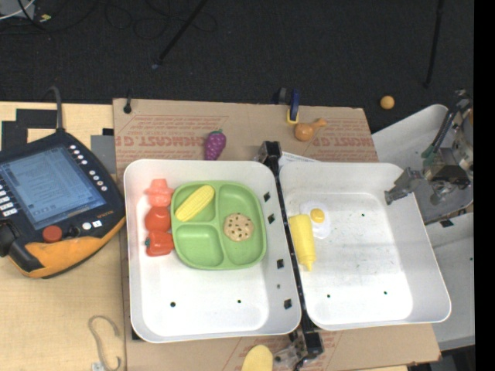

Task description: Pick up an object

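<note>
you can read mirrored red print on the cardboard sheet (247, 126) under both bins, roughly "chemcast", while the teach pendant (54, 199) screen text is too small to make out. in the left bin (201, 308) a green tray (219, 250) holds a corn cob (193, 202) and a cookie (238, 226), red toy (158, 219) just beside it; the right bin (371, 284) has a yellow bottle (303, 242) against its left wall touching a fried egg (315, 219). gripper (433, 180) sits over that bin's right rim, well apart from the bottle, and you can't tell how the jaws stand; purple grapes (214, 144) and an orange pear (307, 130) lie on the cardboard behind.
</note>
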`<action>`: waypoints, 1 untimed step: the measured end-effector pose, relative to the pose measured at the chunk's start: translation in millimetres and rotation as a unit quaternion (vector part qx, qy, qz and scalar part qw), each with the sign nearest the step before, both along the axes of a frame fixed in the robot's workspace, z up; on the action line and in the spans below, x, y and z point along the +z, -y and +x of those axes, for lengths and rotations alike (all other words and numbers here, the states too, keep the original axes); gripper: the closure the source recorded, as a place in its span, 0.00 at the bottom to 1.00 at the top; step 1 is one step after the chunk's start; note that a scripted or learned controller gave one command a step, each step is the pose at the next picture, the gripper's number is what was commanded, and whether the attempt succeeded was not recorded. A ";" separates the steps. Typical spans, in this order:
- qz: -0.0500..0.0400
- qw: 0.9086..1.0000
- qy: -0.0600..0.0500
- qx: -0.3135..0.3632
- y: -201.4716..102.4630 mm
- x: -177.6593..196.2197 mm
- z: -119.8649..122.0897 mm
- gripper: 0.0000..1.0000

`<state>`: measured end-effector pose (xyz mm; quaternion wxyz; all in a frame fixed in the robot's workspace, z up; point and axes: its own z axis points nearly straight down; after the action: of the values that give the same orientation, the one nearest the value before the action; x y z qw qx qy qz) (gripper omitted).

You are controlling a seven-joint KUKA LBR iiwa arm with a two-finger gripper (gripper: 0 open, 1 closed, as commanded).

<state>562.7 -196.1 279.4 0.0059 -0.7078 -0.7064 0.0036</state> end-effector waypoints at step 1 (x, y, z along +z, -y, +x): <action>-0.001 1.000 0.006 0.001 0.1 6.9 1.8 0.00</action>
<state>564.5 -196.2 286.3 0.0005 -0.7071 -0.7071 0.0002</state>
